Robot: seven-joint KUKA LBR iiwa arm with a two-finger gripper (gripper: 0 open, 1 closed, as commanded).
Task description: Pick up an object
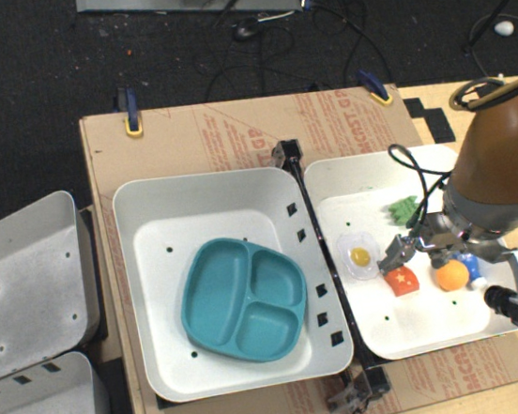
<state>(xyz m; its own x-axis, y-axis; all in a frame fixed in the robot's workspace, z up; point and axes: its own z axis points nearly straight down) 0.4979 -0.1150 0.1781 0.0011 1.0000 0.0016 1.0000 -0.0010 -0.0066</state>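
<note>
The arm [504, 164] comes in from the right and hangs low over the right bin [390, 340], its bulky orange band and grey wrist covering much of that bin's right side. The gripper [405, 250] points toward the bin's middle, and its dark fingers appear to sit slightly apart with nothing visibly between them, though at this size and angle I cannot tell for certain. Just below the fingertips lies a small red block [401, 281], close to the gripper but not seen to be pinched. To the right of the block, partly tucked under the wrist, rests an orange ball [452, 277], with a blue object [468, 266] touching or just beside it. A green leafy piece [404, 208] lies farther back in the bin, beside the arm's cable. To the left of the gripper, near the wall shared by the two bins, sits a clear round piece with a yellow centre [359, 256]. The left bin [143, 264] holds a teal divided plate [244, 299] with three compartments, well apart from the gripper. Both bins rest on a cardboard sheet [230, 129] fastened with two clamps at its far edge.
</note>
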